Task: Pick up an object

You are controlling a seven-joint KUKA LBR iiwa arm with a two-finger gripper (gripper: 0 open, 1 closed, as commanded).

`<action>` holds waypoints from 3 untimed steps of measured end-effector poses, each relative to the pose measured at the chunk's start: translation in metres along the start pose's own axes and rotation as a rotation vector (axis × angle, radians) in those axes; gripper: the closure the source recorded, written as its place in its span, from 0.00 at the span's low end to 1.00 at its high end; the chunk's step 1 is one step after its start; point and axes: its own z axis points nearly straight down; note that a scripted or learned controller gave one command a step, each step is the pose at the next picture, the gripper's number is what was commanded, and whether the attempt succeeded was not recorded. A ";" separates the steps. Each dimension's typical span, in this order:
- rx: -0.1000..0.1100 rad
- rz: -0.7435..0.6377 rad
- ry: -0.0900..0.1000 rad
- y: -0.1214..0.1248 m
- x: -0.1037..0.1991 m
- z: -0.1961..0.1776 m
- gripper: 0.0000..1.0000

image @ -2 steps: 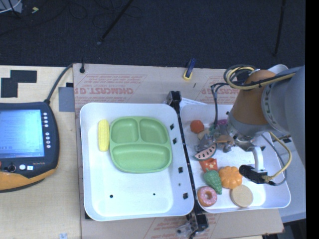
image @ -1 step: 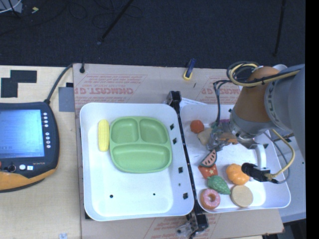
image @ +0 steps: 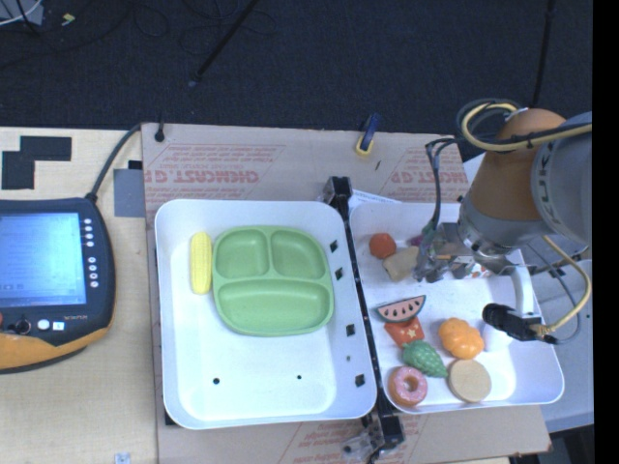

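Camera view: gripper [image: 432, 262] partly hides a tan object [image: 399, 266]

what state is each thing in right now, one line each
gripper: low in the right bin, by the tan piece
tan piece: lying in the bin beside the gripper
green tray: flat in the left bin
corn: lying left of the tray
watermelon slice: lying in the right bin
donut: flat, near corner
pendant screen: lit

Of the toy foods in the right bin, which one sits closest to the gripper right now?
The beige chunk, lying just left of the gripper. The red-orange ball sits further left, and the watermelon slice and the others lie lower in the bin.
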 end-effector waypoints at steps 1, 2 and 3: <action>-0.004 -0.002 -0.001 0.006 -0.009 -0.057 1.00; -0.001 -0.004 0.000 0.006 -0.010 -0.091 1.00; 0.002 -0.006 0.001 -0.006 0.041 -0.099 1.00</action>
